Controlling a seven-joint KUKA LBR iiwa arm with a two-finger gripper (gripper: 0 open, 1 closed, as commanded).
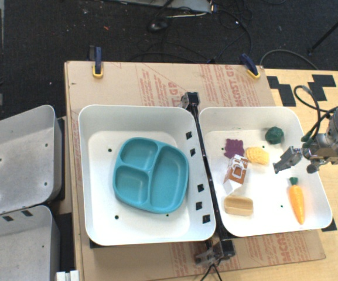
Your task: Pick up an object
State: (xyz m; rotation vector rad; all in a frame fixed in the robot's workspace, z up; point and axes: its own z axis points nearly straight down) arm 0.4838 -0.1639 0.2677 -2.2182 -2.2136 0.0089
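Observation:
The right bin (309,127) holds several small items. A dark green ball (275,135) lies at the back and a purple piece (234,147) sits next to a yellow lumpy item (257,156). A brown-and-white packet (238,171) lies below them, with a tan block (239,205) near the front. An orange carrot (297,201) rests at the front right. My gripper (299,164) hovers over the bin's right side, just above the carrot's green top. It is open, with nothing between its fingers.
In the left bin (92,133) lies a teal divided plate (152,174). A black divider (201,157) runs between the bins. White trays (16,157) sit off the bench to the left. Cables trail on the right near the arm.

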